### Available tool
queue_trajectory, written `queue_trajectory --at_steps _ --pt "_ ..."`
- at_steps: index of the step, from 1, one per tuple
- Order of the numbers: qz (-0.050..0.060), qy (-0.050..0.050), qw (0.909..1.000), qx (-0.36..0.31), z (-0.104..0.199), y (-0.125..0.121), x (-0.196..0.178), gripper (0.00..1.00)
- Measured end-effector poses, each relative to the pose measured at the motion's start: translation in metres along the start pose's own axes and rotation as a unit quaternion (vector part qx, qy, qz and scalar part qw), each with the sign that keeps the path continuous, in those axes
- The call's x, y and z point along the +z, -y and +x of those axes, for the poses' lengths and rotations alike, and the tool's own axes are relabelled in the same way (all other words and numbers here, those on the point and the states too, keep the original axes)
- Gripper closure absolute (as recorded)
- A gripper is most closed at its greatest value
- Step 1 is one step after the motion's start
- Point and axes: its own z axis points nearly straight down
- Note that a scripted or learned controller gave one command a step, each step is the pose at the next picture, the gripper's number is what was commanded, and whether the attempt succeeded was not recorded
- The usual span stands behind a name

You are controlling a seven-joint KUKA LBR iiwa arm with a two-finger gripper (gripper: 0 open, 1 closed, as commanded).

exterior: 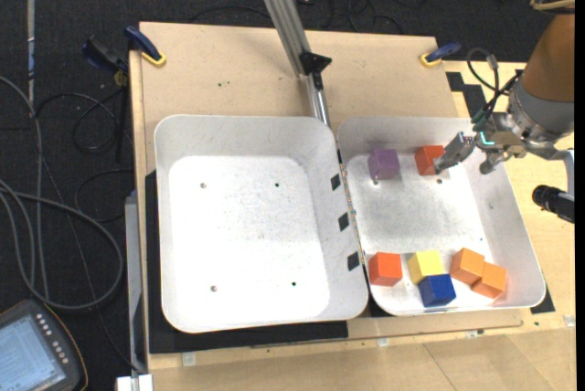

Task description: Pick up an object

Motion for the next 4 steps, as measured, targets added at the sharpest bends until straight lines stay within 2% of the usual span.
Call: queue_trajectory --at_steps 1,3,4 --pt "-0.002 0.001 1.0000 -0.001 0.000 -0.001 -0.003 0.00" --pt "0.000 0.000 1.0000 0.000 0.011 0.004 0.089 0.00" --pt "-0.001 0.001 1.0000 0.000 0.011 0.004 0.103 0.00"
